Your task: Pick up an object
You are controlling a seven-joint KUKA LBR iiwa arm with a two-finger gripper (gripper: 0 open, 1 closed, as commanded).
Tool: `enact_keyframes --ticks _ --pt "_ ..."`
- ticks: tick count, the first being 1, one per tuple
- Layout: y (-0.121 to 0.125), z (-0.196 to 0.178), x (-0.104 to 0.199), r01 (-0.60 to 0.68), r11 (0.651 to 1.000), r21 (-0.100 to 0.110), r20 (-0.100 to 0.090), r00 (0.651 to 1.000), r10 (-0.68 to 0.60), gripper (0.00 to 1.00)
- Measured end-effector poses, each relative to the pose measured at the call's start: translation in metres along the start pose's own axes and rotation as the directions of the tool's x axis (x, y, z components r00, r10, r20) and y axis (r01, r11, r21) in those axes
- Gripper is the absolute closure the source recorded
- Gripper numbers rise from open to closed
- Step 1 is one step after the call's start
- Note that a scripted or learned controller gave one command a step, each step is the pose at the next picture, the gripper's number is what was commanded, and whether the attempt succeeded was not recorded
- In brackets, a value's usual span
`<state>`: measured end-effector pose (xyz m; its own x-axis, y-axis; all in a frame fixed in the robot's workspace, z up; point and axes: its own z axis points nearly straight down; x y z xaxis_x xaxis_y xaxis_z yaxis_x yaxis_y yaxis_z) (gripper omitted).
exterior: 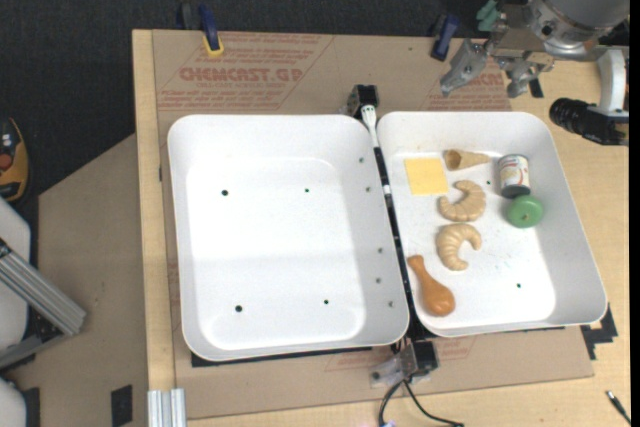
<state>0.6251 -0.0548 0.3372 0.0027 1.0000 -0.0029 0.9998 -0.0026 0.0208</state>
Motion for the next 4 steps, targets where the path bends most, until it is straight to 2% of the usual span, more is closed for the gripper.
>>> enact_keyframes --ticks 1,2,3,4 --pt "-0.001 0.001 0.003 0.003 1.000 0.015 -0.001 1.000 -0.003 1.00" --pt "0.024 0.070 0.072 0.009 1.000 0.026 -0.005 1.000 -0.008 1.00" --pt "0.037 0.140 0.110 0.007 1.000 0.029 -0.004 1.000 -0.007 1.00" --pt "0.038 0.031 0.177 0.010 1.000 0.007 -0.006 1.000 -0.010 1.00"
